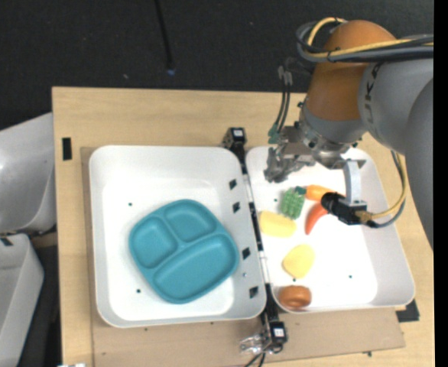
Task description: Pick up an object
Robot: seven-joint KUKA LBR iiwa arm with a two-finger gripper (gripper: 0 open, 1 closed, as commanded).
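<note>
Right, counter [155, 113] first, pale wood, carrying two shallow white bins side by side. Arm [384, 67] comes in from the right, grey w/ the orange band bulging at the top, cables looped over it, hanging above the far end of the right bin [384, 281].

Left bin [109, 189] holds a big teal divided plate [182, 249], three compartments, lying flat, a bit turned, roughly mid-bin.

Pincer [279, 168] sits low over the right bin's far-left corner, near the divider btwn the bins. Dark metal bits all bunched there, so can't tell how wide it's parted, and nothing visibly gripped.

Now the small stuff in the right bin, all clustered toward its left side. Yellow lemon-ish piece [299, 260] near the middle-left. Another yellow piece [277, 224] just above it, close to the divider. Brown roundish item [294, 297] down at the near-left corner, touching the wall. Red-orange pepper [316, 217] lies tilted, right of the yellow piece. Orange carrot-like bit [318, 193] just above that. Green knobbly item [291, 202] sits just below the pincer, next to the carrot bit.
</note>
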